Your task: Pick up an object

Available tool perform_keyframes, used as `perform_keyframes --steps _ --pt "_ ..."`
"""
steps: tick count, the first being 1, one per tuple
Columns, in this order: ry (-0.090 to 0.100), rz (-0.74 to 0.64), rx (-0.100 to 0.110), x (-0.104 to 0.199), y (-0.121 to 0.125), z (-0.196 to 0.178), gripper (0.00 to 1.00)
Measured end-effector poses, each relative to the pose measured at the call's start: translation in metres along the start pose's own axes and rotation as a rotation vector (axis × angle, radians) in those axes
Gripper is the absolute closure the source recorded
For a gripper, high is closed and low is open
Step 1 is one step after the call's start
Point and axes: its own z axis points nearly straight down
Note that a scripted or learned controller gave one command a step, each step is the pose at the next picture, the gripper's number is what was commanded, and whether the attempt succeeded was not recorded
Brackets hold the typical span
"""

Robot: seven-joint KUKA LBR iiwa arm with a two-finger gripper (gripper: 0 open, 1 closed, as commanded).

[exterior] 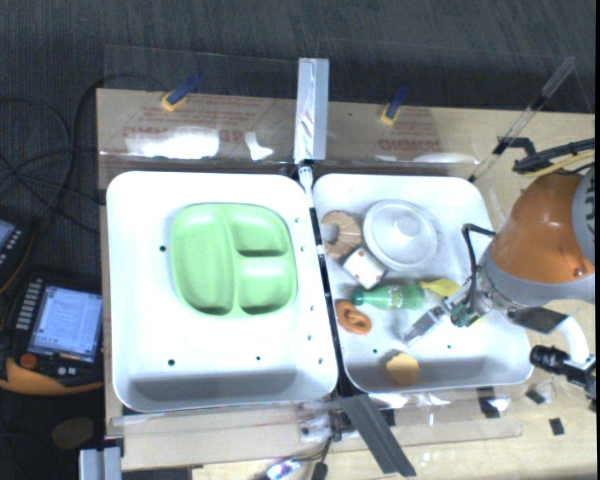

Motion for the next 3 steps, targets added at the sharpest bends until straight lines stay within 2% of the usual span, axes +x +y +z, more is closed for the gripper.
perform_keyframes --steps 1,2,3 --pt "-0.009 0.156 -0.008 0.003 0.1 0.005 0.0" --pt "-0.007 0.156 -0.008 0.004 0.1 -0.005 1.0" --pt "-0.004 0.335 0.004 0.028 0.18 -0.088 1.0"
